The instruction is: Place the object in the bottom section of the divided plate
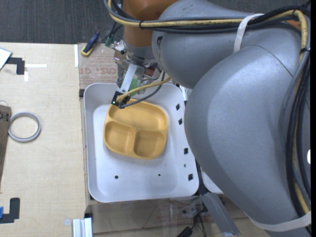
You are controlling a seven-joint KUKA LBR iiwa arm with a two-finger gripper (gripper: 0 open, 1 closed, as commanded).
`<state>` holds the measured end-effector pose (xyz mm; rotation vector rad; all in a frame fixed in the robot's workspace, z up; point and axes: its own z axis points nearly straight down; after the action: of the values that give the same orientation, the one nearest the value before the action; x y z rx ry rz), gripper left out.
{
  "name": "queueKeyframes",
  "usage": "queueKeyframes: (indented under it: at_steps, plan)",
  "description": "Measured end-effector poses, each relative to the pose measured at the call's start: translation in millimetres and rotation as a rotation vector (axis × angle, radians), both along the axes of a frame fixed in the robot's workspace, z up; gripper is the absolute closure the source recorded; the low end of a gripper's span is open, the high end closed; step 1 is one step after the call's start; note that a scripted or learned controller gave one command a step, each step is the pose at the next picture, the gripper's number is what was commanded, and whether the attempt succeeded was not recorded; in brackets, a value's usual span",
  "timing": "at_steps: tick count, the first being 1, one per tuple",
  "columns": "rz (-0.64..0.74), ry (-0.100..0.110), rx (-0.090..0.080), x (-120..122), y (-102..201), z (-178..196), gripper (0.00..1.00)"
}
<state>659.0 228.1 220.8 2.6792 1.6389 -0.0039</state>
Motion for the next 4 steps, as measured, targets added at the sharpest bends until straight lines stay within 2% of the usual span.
queueKeyframes:
  at_steps: [1,2,3,4]
  plan:
    - [-0.246,0.0,-0.001,0,0,39,1.0]
    - [-0.517,0.0,0.001,-5,-1,-98,1.0]
    - [-0.879,-0.003,0.001,-8,-4,-107,1.0]
    - [-0.886,-0.002,-0.001,-8,-7,-98,1.0]
